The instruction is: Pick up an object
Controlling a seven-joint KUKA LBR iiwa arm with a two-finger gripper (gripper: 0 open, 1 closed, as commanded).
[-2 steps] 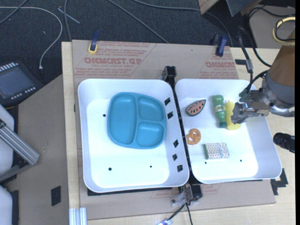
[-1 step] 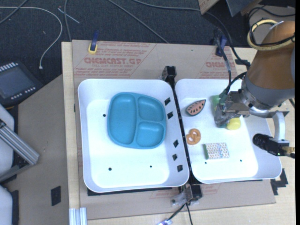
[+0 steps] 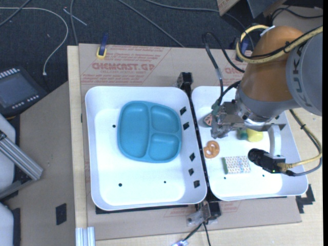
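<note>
- I read this as the approach step: my arm (image 3: 279, 70) is low over the right bin (image 3: 256, 188), and the fingers (image 3: 221, 124) hang above its left part, near the divider between the two bins.
- I cannot tell whether the fingers are apart or closed; from this slant the metal at the wrist is a dark cluster, and I see nothing between them, so I count nothing as held.
- Candidate things lie close by: a small tan ring, doughnut-shaped (image 3: 211, 149), sits just below the fingers; a yellow-and-green rounded piece (image 3: 249, 135) lies beside them toward the arm's body; a flat speckled rectangular packet with a green edge (image 3: 236, 164) lies further below.
- A brownish piece (image 3: 208, 120) lies just beside the fingers on the divider side, too blurred to name.
- My judgement: the next move calls for centring over one thing and descending squarely. The ring looks light and easily nudged, and the flat packet offers little edge to grip.
- The left bin (image 3: 102, 137) holds a smooth blue plastic plate with three compartments (image 3: 149, 131), well apart from the fingers.
- Both bins are glossy white on a cardboard-covered desk (image 3: 128, 60).
</note>
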